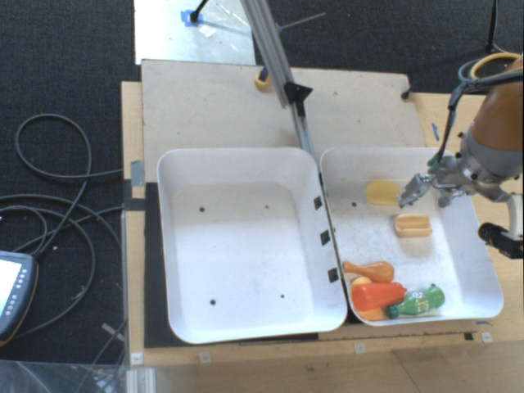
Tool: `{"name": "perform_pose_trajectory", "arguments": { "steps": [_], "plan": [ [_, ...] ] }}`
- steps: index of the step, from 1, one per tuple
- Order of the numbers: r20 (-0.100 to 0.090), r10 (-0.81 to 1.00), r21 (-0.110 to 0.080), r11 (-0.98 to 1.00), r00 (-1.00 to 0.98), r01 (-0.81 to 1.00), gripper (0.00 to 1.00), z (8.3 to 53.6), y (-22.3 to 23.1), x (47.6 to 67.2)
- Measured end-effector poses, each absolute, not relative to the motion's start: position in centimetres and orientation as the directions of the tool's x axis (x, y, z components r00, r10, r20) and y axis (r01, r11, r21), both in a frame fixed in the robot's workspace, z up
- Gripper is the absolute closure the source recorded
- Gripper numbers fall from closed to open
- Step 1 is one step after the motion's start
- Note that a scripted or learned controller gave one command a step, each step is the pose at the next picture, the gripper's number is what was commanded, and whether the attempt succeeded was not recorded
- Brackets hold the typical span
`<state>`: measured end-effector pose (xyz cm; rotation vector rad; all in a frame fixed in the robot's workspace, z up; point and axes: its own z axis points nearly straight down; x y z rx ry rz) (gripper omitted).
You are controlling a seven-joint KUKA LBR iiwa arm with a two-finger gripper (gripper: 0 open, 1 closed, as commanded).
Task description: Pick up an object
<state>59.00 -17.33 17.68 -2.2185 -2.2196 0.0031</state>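
Main risk: gripper (420,188) sits between two targets, the yellow disc-like piece (381,192) to its left and the tan hot-dog bun (413,225) just near of it. A straight drop from here likely lands on bare bin floor in the gap, or clips the edge of one and shoves it away instead of straddling it

Second risk: the yellow piece looks flat and low, so fingers may skate over it or close above it. The bun is taller and blockier, probably the easier grab, but only if the fingers line up across its short side

Third: right bin (491,289) is shallow, and the other items are bunched in its near corner: drumstick (370,269), red pepper-like piece (378,294), green bottle (417,301), all touching or nearly so. A grab there risks catching two things or wedging a finger between them. The current spot is well apart from that cluster, so that's not the immediate issue

Claw state: can't tell. The tip reads as a grey blur over the white floor and nothing is visibly in it, so no grasp can be claimed

Arm pose: comes in from the right over the right bin's far-right part, orange band (498,121) up high, wrist angled down and leftward so the tool points toward the yellow piece. Height above the floor can't be judged from this slant. Left bin (176,244) isn't involved
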Motion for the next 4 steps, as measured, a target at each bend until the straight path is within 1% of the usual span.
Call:
{"name": "perform_pose_trajectory", "arguments": {
  "steps": [1, 2, 3, 4],
  "plan": [
    [0.001, 1.0, -0.003, 0.002, -0.002, 1.0, 0.0, 12.1, -17.4, 60.0],
    [0.0, 1.0, -0.001, 0.001, -0.001, 1.0, 0.0, 8.9, -17.3, 60.0],
    [-0.001, 1.0, 0.004, 0.001, -0.001, 1.0, 1.0, 10.2, -17.4, 60.2],
    [-0.002, 1.0, 0.008, 0.006, -0.006, 1.0, 1.0, 16.1, -17.5, 61.3]
  ]
}}
